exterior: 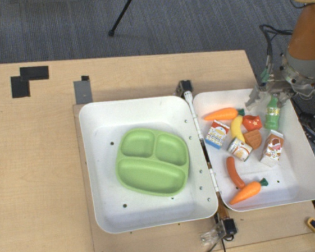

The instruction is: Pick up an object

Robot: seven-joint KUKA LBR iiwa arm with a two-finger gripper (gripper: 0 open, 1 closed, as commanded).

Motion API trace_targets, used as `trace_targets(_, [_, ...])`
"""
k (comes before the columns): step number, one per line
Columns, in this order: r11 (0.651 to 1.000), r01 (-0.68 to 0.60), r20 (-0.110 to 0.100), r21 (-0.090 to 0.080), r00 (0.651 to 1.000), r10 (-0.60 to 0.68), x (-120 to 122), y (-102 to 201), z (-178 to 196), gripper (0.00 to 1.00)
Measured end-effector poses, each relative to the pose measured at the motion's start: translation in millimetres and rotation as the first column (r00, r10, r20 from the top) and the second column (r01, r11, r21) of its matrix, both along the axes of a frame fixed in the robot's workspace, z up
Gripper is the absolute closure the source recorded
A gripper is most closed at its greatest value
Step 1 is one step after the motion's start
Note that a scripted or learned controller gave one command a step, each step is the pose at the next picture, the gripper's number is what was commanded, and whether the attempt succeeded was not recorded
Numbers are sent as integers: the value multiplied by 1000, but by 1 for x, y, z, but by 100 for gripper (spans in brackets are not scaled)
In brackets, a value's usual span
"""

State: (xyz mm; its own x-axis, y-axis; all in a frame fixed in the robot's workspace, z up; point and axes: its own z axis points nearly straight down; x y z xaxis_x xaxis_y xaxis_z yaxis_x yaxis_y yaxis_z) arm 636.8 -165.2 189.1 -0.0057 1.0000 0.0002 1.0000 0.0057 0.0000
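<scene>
Right bin (314, 189) crowds toys mid-floor; my end effector (266, 90), grip state untellable, hovers at its far rim beside the green bottle (272, 114).

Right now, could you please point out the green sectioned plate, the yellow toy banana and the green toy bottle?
green sectioned plate (152, 161): camera view, middle ridge between compartments.
yellow toy banana (237, 129): camera view, middle of its curve.
green toy bottle (272, 116): camera view, its body.

Toys (244, 141) crowded; open floor by right bin (299, 182) rim
</scene>
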Motion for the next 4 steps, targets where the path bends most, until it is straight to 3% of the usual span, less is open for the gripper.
trace_targets(1, [1000,3,10,-4,1000,-2,-80,-19,-75,0])
trace_targets(2, [987,-162,17,-12,987,162,-83,-28,-80,0])
trace_targets(3, [987,-162,26,-20,986,163,-80,-30,-67,100])
trace_targets(4, [987,-162,25,-20,986,163,-80,-30,-67,0])
